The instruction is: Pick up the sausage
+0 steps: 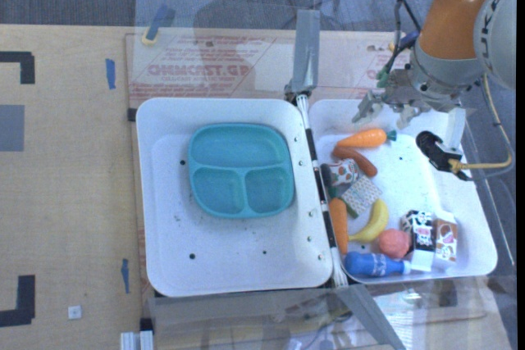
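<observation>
The sausage [358, 161] is a short reddish-brown link lying at a slant near the back left of the right bin [472, 201]. It rests just under an orange carrot [361, 138] and beside a small can [341, 174]. My gripper [381, 114] hangs over the back edge of the right bin, above and slightly right of the carrot, a short way behind the sausage. Its fingers stand open and hold nothing.
A teal divided plate [240, 170] lies in the left bin [164, 242]. The right bin also holds a second carrot [338, 224], a banana [373, 222], a patterned packet [361, 194], a pink ball [394, 243], a blue bottle [373, 265] and two small cartons [433, 237].
</observation>
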Controlling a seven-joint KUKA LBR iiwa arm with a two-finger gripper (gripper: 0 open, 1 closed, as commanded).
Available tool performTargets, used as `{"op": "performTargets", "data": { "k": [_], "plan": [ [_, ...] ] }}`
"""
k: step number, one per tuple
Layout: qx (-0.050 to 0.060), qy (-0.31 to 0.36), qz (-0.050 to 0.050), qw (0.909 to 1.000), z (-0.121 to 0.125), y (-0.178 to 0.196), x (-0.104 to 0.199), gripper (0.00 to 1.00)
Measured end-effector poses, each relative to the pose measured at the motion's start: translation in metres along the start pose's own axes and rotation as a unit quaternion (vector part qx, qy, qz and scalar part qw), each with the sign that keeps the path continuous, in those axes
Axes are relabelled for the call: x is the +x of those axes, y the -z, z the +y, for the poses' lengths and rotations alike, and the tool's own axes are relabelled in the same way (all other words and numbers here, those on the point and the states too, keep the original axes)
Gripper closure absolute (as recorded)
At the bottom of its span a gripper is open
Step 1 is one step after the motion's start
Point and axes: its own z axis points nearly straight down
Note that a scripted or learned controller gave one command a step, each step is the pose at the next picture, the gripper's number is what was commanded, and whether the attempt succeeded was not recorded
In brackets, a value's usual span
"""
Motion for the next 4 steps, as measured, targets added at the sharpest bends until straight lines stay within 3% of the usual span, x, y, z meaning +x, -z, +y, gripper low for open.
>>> {"op": "performTargets", "data": {
  "k": [1, 2, 3, 4],
  "plan": [
    [-0.002, 0.092, -0.001, 0.9958, -0.027, -0.101, -0.019, 0.00],
    [0.020, 0.100, 0.002, 0.9948, 0.017, -0.110, -0.017, 0.00],
    [0.015, 0.100, -0.001, 0.9948, 0.019, -0.098, -0.019, 1.00],
    [-0.004, 0.402, -0.002, 0.9155, 0.027, -0.009, 0.022, 1.00]
  ]
}}
